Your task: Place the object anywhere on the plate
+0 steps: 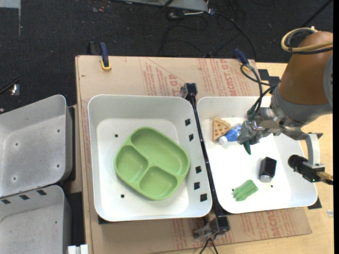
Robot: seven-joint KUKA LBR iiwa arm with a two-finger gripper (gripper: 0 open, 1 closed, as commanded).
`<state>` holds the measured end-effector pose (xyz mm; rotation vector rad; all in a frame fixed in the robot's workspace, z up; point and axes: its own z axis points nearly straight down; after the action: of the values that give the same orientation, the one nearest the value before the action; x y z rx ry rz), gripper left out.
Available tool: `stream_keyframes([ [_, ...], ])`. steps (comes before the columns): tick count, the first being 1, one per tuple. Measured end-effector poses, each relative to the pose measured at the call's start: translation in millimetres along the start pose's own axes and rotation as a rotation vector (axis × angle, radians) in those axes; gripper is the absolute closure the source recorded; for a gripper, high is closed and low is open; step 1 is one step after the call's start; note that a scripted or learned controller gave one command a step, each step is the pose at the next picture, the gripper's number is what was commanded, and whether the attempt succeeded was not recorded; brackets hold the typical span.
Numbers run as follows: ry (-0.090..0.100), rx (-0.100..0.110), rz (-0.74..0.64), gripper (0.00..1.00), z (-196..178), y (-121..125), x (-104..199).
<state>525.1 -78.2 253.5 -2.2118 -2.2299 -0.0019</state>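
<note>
1. Over the right bin (302,192) the gripper (247,139) hangs low; what it grips, if anything, I cannot tell
2. Just beside it lie a blue object (230,137) and a waffle piece (220,128)
3. Farther left, the green plate (152,163) holds nothing, so placing remains undone

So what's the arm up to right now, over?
Gripper low in right bin, beside blue item and waffle. Nothing seen gripped. Green plate in left bin, bare. Path looks clear.
</note>
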Motion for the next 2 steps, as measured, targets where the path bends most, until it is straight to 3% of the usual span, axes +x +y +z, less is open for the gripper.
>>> stream_keyframes([
  [1,0.000,0.001,0.001,1.00,-1,0,62],
  [2,-0.001,0.002,0.001,1.00,5,3,106],
])
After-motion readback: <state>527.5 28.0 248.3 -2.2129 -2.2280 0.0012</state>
